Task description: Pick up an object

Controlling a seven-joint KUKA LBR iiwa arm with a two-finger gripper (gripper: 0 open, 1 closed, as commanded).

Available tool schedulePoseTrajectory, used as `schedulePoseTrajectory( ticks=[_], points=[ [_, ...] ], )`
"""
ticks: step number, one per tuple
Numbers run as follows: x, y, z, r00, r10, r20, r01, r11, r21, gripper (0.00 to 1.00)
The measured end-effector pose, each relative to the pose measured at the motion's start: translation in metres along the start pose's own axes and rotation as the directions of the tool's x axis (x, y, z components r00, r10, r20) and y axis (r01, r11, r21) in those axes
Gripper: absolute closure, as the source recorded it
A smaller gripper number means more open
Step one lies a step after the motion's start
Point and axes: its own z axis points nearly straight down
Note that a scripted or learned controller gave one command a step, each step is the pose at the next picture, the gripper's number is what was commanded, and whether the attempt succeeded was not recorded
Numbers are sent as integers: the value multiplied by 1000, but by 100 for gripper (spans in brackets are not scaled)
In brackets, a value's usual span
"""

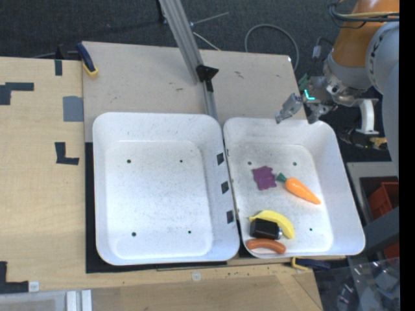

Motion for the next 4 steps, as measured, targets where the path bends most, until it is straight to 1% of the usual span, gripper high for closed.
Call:
schedulePoseTrajectory(
  ticks=[1,2,3,4],
  points=[
    [0,0,0,1000,0,0,0,1000,0,0],
    [-8,4,53,1000,1,-1,-1,1000,5,0],
    [-18,3,111,1000,4,-2,-4,1000,16,0],
    [-18,1,117,1000,3,-1,-3,1000,13,0]
  ],
)
